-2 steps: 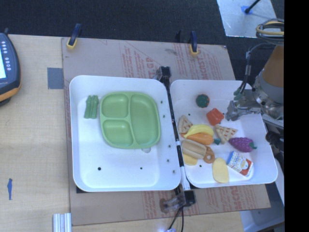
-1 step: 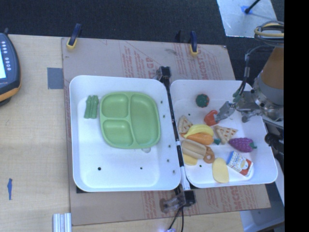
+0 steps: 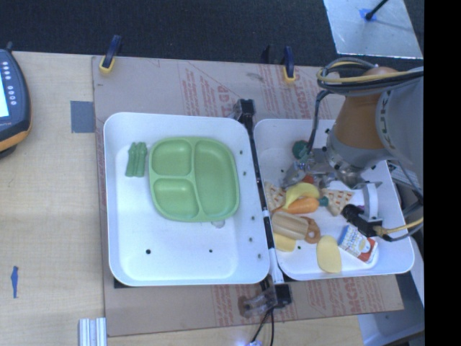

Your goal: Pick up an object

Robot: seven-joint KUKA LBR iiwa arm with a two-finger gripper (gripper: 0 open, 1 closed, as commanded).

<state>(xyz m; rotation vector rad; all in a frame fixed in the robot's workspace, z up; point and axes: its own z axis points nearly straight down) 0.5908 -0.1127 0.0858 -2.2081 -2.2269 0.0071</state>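
The right bin [image 3: 288, 269] holds a heap of toy food: a yellow banana piece [image 3: 302, 191], an orange carrot [image 3: 303, 205], a hot dog bun [image 3: 290, 225], a yellow chip [image 3: 329, 254], a small milk carton [image 3: 356, 242], a cracker [image 3: 337, 196] and a dark green piece [image 3: 300, 148]. My gripper [image 3: 311, 170] reaches down from the grey and orange arm [image 3: 360, 121] into the upper middle of this bin, just above the banana and carrot. Its fingertips sit low among the items and their spacing is not visible.
The left bin [image 3: 122, 251] carries a green divided plate [image 3: 194, 179] and a small green bean-like toy [image 3: 136, 158] beside it. A black clamp [image 3: 246, 109] sits between the bins at the top. Cables [image 3: 374, 225] loop over the right bin's right side. A pendant [image 3: 11, 96] lies far left.
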